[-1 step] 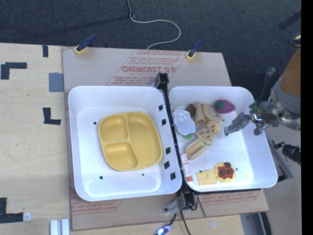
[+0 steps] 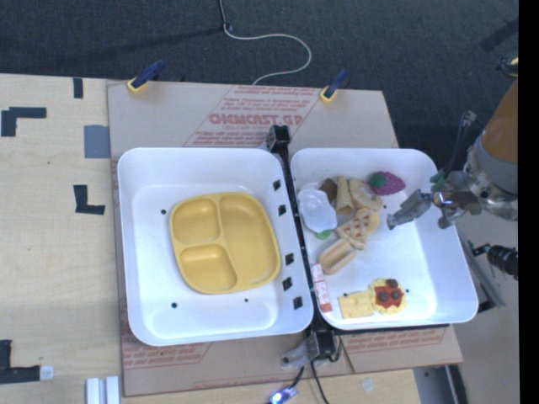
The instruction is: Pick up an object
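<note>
The right bin (image 2: 438, 259) holds several toy foods. A magenta berry (image 2: 386, 182) lies at the back, with tan bread pieces (image 2: 352, 194) beside it. A waffle piece (image 2: 357, 227) and a bun (image 2: 337, 256) sit near the middle, next to a clear plastic cup (image 2: 317, 209). A yellow slice with red topping (image 2: 375, 299) lies at the front. My gripper (image 2: 409, 209) hangs over the right half of this bin, right of the waffle and below the berry, with nothing seen in it.
The left bin (image 2: 139, 225) carries a yellow divided plate (image 2: 224, 242). A black divider (image 2: 290, 225) runs between the bins. The arm (image 2: 497, 167) enters over the right bin's right wall. A white cable (image 2: 269, 49) lies behind the bench.
</note>
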